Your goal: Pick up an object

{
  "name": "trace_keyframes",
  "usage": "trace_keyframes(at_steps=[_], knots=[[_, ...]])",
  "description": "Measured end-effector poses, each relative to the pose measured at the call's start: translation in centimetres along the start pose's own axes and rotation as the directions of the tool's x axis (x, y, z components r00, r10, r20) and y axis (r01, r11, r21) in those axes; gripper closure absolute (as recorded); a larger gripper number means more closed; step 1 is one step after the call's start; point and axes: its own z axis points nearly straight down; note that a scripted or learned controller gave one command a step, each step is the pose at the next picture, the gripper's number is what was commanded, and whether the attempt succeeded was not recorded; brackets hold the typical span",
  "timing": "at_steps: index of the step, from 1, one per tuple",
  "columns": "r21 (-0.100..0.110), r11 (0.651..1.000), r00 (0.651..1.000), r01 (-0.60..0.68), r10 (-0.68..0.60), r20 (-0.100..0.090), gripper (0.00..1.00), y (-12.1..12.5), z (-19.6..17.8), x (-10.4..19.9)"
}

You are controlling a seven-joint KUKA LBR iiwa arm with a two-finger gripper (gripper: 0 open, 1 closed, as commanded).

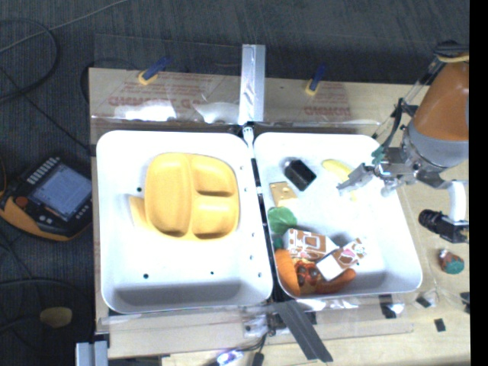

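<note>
We saw a pale wooden bench [358, 97] standing on dark grey carpet [46, 67], with thin cables lying on the floor at the far left. The two shallow white bins sat side by side on it. The left bin [114, 280] held a yellow divided plastic tray [191, 194]. In the right bin [396, 242] lay a small black block [300, 174], a yellow banana-shaped piece [334, 166] and a pile of colourful toys [316, 258] at the near edge. The two-finger gripper [364, 177] hung over the right bin's far right part, its fingers spread and holding nothing, just beside the yellow piece. An orange handheld controller [49, 198] lay on the floor at the left.
</note>
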Motion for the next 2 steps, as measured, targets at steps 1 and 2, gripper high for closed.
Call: trace_keyframes(at_steps=[1,2], knots=[[-0.001,0.952,0.952,0.305,-0.305,0.003,0.00,3.9,-2.4,1.4],[-0.002,0.971,0.971,0.238,-0.238,0.004,0.00,7.2,10.6,-1.6]])
